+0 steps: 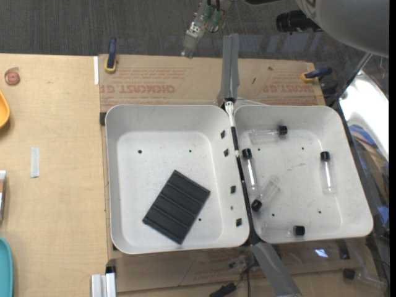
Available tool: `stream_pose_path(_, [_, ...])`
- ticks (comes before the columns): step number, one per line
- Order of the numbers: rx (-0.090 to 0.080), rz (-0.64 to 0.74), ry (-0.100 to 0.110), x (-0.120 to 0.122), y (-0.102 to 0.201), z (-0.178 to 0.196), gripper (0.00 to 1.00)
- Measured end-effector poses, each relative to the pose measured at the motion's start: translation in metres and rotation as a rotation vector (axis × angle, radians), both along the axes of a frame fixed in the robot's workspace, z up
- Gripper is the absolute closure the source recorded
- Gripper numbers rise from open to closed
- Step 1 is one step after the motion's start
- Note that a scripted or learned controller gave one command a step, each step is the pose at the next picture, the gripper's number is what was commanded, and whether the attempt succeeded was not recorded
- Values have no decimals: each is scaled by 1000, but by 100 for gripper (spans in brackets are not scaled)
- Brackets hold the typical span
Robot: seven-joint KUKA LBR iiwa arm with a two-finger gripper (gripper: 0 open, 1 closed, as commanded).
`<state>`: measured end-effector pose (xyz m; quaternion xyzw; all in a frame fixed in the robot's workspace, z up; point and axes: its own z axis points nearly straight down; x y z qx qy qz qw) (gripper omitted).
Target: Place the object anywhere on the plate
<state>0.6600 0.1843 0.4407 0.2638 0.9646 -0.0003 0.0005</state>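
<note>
A black ribbed rectangular plate lies tilted on the floor of the left bin, toward its front. Several clear tubes with black caps lie in the right bin: one near the back, one along the left wall, one at the right, one near the middle and one at the front. The grey arm sits high at the top right. My gripper hangs past the bins' far edge, above the cardboard, well away from the tubes and the plate.
Cardboard lies under the bins, held by clamps at the back left and back right. A wooden bench top stretches left, with an orange item and a teal item at its edge.
</note>
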Motion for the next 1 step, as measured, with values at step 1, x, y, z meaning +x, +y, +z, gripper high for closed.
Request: stream_pose_path(1, [1,623,-1,-28,15,1,100])
